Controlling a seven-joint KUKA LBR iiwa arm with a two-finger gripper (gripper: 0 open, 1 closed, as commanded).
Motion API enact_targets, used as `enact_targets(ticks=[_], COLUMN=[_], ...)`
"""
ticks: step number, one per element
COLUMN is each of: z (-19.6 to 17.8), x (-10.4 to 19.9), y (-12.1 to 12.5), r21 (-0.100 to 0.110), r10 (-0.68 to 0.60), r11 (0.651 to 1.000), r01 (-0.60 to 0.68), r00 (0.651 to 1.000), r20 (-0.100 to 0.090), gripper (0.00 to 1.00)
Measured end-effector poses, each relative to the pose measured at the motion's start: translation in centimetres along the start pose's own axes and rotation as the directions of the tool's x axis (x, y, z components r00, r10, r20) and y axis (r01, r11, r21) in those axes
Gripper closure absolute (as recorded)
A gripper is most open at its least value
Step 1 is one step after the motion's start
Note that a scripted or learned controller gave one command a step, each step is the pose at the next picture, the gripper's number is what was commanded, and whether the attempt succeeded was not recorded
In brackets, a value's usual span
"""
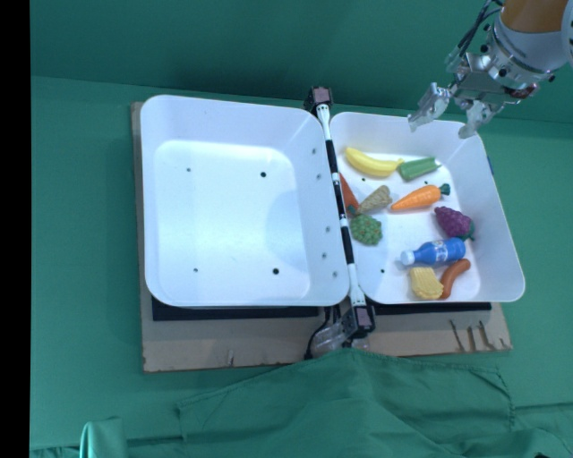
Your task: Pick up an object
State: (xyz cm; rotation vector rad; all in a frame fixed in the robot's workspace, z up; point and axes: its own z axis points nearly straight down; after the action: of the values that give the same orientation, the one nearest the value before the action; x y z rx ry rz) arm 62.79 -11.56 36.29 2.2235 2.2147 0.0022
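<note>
The toys are all lying in the right bin (501,259), none of them lifted. A yellow banana (371,162) is curving along the far side, with a short green vegetable (417,167) just beside its right tip. Below them an orange carrot (417,199) with a green top is pointing left, and a tan, ridged piece (374,199) is sitting near its tip. A second orange carrot (346,192) is leaning against the bin's left wall, and a knobbly green cluster (365,230) is resting just below it. A bunch of purple grapes (453,221) is lying towards the right wall. A blue bottle (435,252) with a white cap and label is lying on its side nearer the front, with a yellow ridged piece (425,284) and a reddish sausage (455,276) side by side below it.

The claw (452,113) is hanging over the far rim of that bin, well apart from every toy, its two fingers spread wide with nothing between them. Above it the arm's orange band (535,12) is showing at the top right corner.

The left bin (170,121) is sitting alongside, both bins resting on a brown board (224,349) on the green table (81,224).
</note>
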Motion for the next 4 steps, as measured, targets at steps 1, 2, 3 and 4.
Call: enact_targets(ticks=[1, 2, 3, 4], z=[1.3, 0.0, 0.3, 1.2], x=[-3.3, -0.3, -4.3, -7.4], y=[6.4, 7.3, 7.2, 7.2], r21=[-0.006, -0.004, -0.003, -0.002], r10=[0.0, -0.002, 0.003, 0.003], r11=[1.0, 1.0, 1.0, 1.0], r01=[0.0, 0.002, -0.003, -0.003], r00=[1.0, 1.0, 1.0, 1.0], r20=[0.005, 0.002, 0.004, 0.004], gripper=[0.0, 0.0, 0.0, 0.0])
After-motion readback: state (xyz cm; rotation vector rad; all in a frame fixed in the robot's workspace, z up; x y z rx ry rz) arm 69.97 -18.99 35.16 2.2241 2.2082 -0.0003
